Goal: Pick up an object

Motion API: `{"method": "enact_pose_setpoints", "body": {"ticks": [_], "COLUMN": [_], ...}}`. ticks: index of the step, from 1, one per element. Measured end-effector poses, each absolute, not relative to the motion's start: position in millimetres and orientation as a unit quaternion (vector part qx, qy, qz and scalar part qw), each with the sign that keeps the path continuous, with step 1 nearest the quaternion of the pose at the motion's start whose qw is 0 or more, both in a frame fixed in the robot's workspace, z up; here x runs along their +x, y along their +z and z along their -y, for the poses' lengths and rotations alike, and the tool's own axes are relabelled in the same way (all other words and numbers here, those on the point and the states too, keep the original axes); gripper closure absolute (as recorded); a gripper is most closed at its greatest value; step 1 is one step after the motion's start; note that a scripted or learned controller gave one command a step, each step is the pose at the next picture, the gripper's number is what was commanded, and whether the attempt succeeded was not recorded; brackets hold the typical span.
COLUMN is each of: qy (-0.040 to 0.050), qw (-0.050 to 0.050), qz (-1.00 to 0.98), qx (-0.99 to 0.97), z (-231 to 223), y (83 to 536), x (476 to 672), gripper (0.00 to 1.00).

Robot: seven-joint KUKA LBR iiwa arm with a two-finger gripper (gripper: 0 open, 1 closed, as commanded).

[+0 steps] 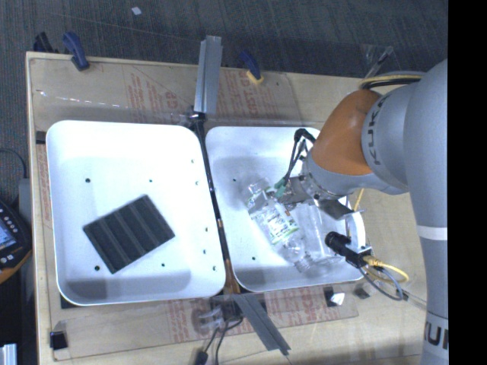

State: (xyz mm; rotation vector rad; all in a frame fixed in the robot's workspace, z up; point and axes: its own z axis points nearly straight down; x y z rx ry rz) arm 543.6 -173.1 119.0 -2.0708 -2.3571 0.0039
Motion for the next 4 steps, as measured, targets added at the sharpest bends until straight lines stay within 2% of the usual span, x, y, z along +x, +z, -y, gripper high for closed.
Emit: {"method": "enact_pose_setpoints", "body": {"ticks": [1, 2, 3, 4], "qy": [-0.0004, 0.0004, 0.0001, 0.0003], "qw": [0.001, 0.001, 0.000, 0.001], "qz": [0.768, 0.822, 0.823, 0.845], "qx": [-0.641, -0.569, -0.568, -0.534], "z": [210, 151, 152, 125], "y": [102, 91, 103, 184], "x": [477.4, 570.1, 571.1, 586.0], "gripper": [0.00, 0.00, 1.00, 1.00]}}
